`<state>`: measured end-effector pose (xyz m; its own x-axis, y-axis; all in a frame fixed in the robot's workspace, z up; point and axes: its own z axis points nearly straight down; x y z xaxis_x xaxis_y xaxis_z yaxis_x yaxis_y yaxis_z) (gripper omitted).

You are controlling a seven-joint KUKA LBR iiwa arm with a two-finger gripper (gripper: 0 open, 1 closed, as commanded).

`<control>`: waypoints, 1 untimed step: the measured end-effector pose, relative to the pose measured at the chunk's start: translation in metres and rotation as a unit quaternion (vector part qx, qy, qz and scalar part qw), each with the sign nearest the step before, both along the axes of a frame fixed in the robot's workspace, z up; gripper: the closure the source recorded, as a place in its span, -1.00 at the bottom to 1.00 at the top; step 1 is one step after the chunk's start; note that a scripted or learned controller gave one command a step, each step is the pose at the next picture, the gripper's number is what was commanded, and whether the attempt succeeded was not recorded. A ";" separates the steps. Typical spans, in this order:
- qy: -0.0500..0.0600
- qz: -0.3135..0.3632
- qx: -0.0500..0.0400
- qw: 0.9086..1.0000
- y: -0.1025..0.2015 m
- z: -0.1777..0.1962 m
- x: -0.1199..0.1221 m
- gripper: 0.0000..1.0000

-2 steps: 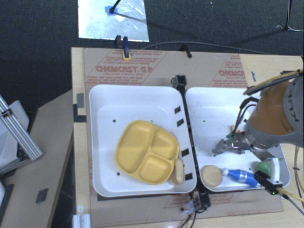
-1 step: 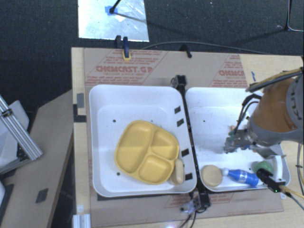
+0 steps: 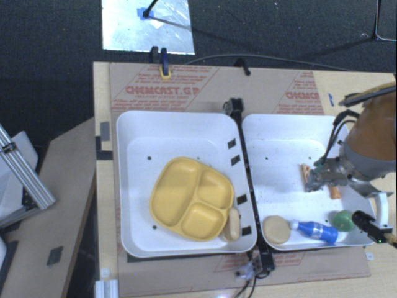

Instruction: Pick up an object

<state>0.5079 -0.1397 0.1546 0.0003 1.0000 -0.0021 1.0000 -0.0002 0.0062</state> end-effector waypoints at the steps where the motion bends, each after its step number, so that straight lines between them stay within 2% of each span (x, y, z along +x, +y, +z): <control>1: -0.001 0.002 0.000 1.000 -0.004 0.064 0.000 1.00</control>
